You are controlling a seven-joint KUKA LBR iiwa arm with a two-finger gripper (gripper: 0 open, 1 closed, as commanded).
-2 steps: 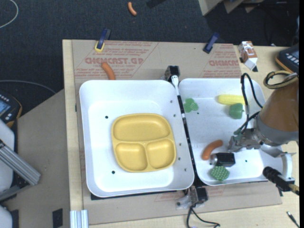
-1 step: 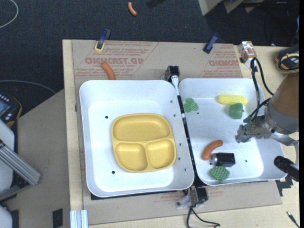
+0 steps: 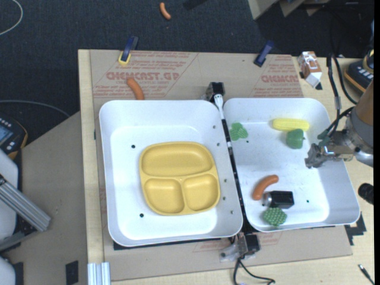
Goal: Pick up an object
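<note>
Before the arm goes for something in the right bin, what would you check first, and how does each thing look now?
1. Things to pick lie in the right bin: ok. Yellow corn, two green pieces, a sausage, a black block and a green bumpy piece.
2. Hand over that bin: ok, near its right wall.
3. Hand free of any object: cannot tell, too small to see.
4. Nearest target stands apart: not ok for the corn, which touches a green piece.
5. Sausage free: ok, though the black block lies close.
6. Yellow tray out of the way: ok, in the left bin.
</note>
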